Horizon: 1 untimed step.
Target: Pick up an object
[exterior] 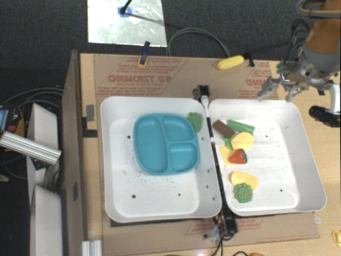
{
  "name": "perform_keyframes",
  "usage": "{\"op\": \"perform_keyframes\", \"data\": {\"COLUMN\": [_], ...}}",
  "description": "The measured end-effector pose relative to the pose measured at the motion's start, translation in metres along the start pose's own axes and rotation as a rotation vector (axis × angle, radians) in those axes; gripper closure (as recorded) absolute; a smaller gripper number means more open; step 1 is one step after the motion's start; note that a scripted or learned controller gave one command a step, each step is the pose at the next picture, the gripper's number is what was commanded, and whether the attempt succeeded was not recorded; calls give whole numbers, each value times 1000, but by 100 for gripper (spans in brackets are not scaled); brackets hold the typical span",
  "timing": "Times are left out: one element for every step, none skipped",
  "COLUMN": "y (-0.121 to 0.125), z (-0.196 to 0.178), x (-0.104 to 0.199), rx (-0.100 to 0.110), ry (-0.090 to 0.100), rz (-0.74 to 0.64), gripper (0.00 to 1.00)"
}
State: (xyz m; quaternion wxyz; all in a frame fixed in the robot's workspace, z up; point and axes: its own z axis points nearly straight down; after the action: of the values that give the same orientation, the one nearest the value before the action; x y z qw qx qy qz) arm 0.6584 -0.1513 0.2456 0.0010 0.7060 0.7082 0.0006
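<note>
Several toy foods lie in the right bin (303,159), toward its left side: a brown block (222,127), a green pod (241,126), a yellow piece (244,141), a red strawberry-like piece (238,156), another yellow piece (244,180) and a green broccoli-like piece (243,193). My gripper (276,94) hangs above the bin's far edge at the upper right. It is open, its two fingers spread apart with nothing between them. It stands well clear of the food pile.
The left bin (120,196) holds a blue divided plate (165,144) with a small green piece (195,121) at its far right corner. A yellow toy (230,63) lies on the cardboard behind the bins. A black clip (202,93) sits where the bins meet.
</note>
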Motion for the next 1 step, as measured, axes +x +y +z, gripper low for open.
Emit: {"op": "perform_keyframes", "data": {"y": [-32], "z": [76], "x": [30], "rx": [8], "ry": [3], "rz": [-2], "gripper": [0]}}
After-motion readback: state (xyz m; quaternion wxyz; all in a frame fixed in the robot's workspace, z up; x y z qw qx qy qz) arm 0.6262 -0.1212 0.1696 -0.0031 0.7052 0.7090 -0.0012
